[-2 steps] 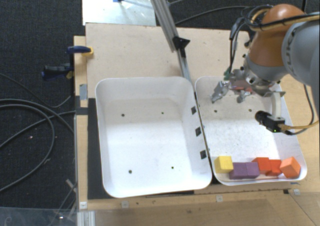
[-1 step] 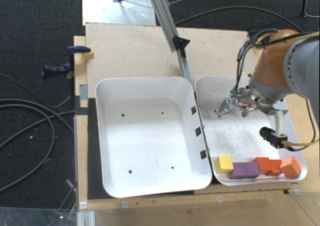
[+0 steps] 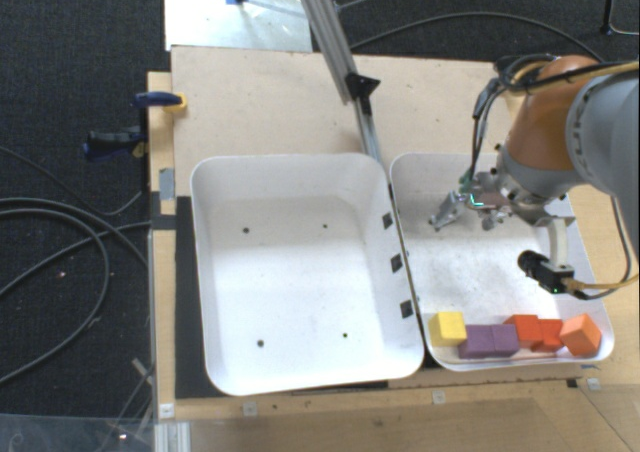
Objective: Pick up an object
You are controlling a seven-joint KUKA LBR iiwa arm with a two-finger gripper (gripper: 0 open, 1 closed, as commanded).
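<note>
Several blocks lie in a row along the near edge of the right bin point(image 3: 420, 190): a yellow block point(image 3: 448, 327), a purple block point(image 3: 488, 341), a red block point(image 3: 535, 331) and an orange block point(image 3: 581, 335). My gripper point(image 3: 466, 217) hangs over the far half of the same bin, well back from the blocks. Its fingers are spread open and nothing sits between them. The grey arm with its orange band point(image 3: 545, 125) reaches in from the right.
The left bin point(image 3: 215, 180) sits beside the right one, sharing a raised divider. A slanted metal pole point(image 3: 335, 35) crosses the bench behind the bins. A blue clamp point(image 3: 135, 140) grips the bench's left edge.
</note>
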